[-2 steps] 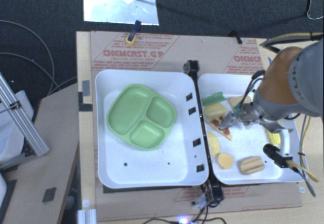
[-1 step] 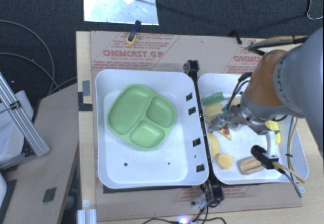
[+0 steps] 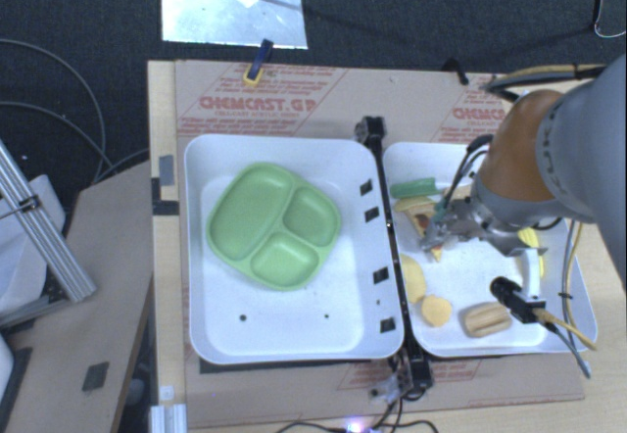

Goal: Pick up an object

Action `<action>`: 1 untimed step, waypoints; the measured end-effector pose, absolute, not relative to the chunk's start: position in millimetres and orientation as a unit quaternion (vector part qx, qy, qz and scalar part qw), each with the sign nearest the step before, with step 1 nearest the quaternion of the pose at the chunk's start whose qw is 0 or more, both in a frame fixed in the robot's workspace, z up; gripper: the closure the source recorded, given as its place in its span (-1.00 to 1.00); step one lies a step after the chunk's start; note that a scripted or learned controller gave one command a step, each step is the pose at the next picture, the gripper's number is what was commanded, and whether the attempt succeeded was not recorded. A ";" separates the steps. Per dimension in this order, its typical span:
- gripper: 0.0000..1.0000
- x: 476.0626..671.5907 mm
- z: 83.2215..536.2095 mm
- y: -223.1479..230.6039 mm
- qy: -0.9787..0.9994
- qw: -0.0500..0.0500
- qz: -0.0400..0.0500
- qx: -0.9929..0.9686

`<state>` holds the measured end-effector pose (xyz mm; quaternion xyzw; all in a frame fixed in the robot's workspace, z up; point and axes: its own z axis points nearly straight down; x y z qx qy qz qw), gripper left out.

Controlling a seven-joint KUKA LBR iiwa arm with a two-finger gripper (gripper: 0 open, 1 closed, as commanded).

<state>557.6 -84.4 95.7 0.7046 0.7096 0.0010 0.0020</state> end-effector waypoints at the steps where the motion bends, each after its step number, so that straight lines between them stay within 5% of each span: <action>1: 1.00 508.7 189.2 6.3 0.711 0.001 0.003 0.703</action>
